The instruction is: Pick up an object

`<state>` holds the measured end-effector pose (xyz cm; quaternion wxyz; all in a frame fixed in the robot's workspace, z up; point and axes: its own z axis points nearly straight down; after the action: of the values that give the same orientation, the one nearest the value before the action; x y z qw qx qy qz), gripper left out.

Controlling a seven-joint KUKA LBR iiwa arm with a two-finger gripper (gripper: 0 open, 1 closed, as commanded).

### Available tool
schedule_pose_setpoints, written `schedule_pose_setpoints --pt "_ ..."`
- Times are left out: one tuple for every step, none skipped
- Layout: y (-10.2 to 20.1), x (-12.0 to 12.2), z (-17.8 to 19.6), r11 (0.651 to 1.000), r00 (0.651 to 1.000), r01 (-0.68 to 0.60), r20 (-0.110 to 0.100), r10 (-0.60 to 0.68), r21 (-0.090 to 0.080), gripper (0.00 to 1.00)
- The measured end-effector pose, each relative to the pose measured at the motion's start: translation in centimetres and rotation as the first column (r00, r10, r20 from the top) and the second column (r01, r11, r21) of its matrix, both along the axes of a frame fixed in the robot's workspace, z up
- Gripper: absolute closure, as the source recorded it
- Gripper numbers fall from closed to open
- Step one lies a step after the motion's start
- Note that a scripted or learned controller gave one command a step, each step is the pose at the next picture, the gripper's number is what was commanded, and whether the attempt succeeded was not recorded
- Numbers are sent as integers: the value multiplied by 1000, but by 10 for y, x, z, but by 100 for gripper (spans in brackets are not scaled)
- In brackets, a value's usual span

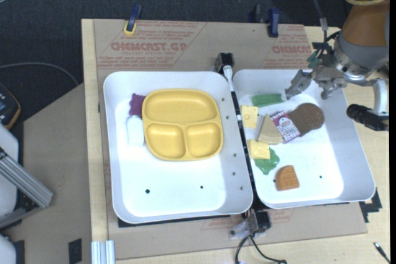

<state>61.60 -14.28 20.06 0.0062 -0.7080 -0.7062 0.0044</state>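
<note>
The gripper (312, 85) hung over the far end of the right bin (352, 151), its two grey fingers (297, 85) spread wide apart and nothing between them — open air only. Below it the objects lay scattered on the bin floor: a green block (267, 99) just beside the near fingertip, a brown round piece (307, 116), a red-and-white packet (284, 125), yellow pieces (258, 149) and an orange waffle-like piece (286, 177). Over in the left bin (179, 201) sat a yellow divided tray (182, 123) — a purple item (136, 104) tucked at its edge.
</note>
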Motion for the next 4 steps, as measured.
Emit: schedule_pose_setpoints --pt "0 3 9 1000 1000 -2 15 3 -2 0" --pt "1 -1 -55 1000 1000 -2 7 2 0 0" --pt "3 3 -116 1000 1000 -4 12 4 -1 0" --pt "3 4 -114 1000 1000 -3 17 3 -2 0"
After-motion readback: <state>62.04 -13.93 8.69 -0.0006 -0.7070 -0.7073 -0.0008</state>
